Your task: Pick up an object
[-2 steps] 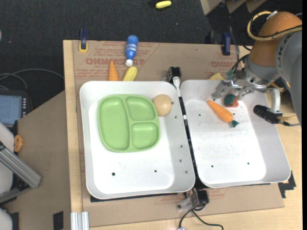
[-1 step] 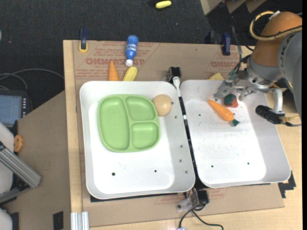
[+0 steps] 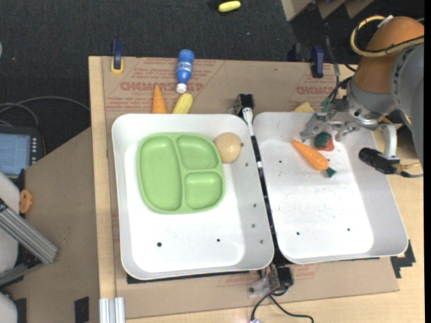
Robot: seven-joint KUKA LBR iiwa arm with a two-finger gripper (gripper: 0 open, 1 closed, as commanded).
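In the right bin [image 3: 337, 241] an orange toy carrot [image 3: 310, 154] lies slanted near the back, its green end toward the front right. Just behind it sits a small red toy fruit [image 3: 324, 140] with a green top. My gripper [image 3: 325, 130] hangs low at the back of the right bin, directly over the red fruit. Its fingers stand open, one on each side of the fruit, and the fruit still rests on the bin floor. In the left bin [image 3: 188, 247] a green divided plate [image 3: 180, 172] lies beside a beige ball [image 3: 229, 147].
Behind the left bin, on the cardboard, lie a blue-and-white bottle [image 3: 184, 69], an orange cone-shaped piece [image 3: 158, 101] and a yellow piece [image 3: 182, 103]. A black clamp [image 3: 244, 103] sits at the back where the bins meet. The right bin's front half is bare.
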